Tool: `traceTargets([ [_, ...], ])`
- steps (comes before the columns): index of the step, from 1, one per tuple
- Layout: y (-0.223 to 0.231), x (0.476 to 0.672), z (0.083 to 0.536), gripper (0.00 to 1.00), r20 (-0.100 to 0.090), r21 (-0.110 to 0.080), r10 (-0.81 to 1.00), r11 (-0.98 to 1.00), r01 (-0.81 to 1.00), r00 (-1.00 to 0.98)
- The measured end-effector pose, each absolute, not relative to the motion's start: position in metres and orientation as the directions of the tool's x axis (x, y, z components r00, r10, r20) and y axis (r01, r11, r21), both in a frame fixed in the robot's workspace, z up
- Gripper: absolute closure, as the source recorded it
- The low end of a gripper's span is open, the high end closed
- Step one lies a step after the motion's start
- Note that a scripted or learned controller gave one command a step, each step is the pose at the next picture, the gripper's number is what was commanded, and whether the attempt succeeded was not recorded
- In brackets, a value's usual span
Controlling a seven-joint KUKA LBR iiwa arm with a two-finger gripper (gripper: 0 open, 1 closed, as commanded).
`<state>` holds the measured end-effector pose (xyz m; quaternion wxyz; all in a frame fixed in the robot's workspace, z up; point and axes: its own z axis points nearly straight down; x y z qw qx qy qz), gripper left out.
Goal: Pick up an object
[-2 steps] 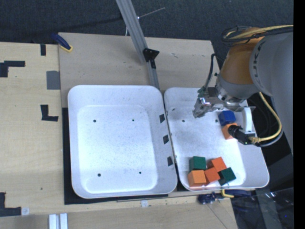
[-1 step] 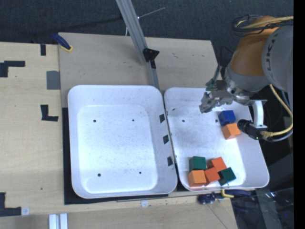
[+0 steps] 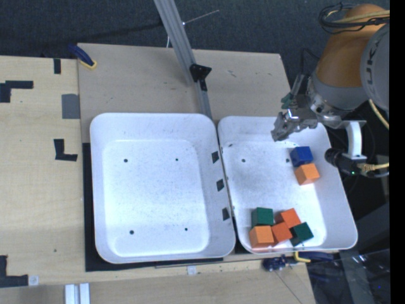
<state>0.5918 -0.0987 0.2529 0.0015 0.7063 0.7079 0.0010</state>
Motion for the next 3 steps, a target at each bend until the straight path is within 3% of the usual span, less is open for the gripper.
traceTargets([
  [3, 0.063, 0.576, 0.233, 1.0, 0.001, -0.004, 1.0, 0.007, 1.0, -0.007],
])
